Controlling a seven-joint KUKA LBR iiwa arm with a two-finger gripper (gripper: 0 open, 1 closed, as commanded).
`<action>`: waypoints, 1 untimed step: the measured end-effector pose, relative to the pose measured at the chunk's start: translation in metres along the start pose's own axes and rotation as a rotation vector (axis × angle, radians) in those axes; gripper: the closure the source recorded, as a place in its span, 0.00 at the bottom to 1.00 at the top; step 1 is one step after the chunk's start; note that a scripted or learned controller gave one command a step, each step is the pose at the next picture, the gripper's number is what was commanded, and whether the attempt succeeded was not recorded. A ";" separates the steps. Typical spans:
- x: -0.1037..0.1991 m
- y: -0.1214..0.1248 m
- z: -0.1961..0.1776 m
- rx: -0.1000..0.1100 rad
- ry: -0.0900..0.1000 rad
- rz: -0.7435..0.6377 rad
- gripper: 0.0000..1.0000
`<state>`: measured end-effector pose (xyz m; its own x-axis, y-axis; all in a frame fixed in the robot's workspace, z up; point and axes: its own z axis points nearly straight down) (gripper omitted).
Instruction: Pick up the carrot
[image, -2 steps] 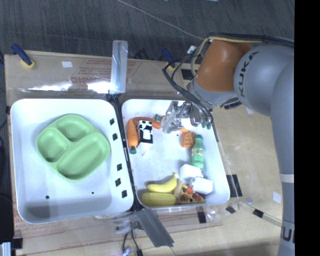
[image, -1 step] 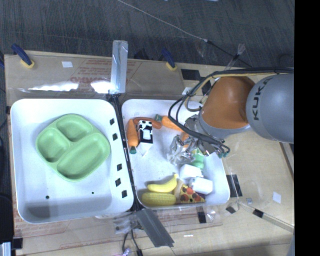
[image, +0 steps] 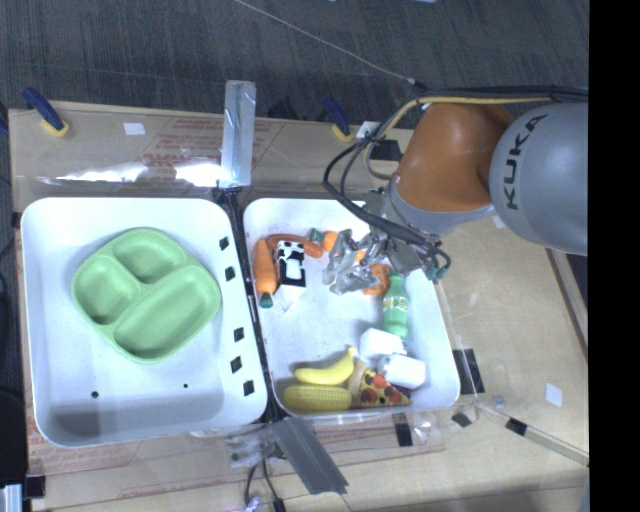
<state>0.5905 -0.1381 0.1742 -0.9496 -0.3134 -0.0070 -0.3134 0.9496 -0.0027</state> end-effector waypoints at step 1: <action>-0.013 0.077 -0.019 -0.004 0.005 -0.114 1.00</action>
<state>0.5789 -0.0612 0.1932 -0.9076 -0.4198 -0.0021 -0.4198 0.9076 0.0009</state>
